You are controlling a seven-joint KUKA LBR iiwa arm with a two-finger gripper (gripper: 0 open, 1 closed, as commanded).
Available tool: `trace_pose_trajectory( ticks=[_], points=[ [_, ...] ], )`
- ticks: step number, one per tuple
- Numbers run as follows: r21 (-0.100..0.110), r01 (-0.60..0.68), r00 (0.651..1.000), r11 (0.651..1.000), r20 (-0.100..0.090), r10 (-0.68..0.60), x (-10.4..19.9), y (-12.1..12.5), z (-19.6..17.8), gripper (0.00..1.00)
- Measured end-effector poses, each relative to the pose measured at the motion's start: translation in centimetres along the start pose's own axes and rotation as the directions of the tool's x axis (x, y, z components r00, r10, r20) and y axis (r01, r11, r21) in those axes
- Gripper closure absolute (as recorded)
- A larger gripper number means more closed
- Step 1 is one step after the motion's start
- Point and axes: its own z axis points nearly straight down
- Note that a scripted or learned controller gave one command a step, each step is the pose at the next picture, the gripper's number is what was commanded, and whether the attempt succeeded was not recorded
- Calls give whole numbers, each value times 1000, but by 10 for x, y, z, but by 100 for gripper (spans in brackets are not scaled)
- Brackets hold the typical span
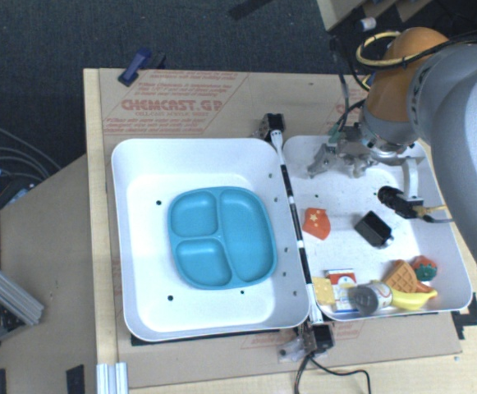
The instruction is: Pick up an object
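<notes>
We found the gripper (342, 159) low over the right bin's (324, 148) far corner, fingers apart and holding nothing. The nearest object, an orange wedge (317, 223), lay apart. We judged the approach unfinished; alignment above a piece was needed next.

Blue plate (221, 237) in left bin (131, 220); arm (435, 89) over right bin (447, 257).

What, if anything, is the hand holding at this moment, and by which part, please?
Nothing appears to be held. The hand hangs over the far end of the right bin, with no item between its fingers; the orange piece and black block lie apart from it.
</notes>
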Motion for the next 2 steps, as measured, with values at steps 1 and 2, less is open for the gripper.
trace_pose_trajectory(
  ticks=[1, 2],
  points=[
    [3, -2, 1000, 1000, 0, 2, 4, -65, 1, 0],
    [3, -3, 1000, 1000, 0, 3, 10, -148, 1, 0]
  ],
)
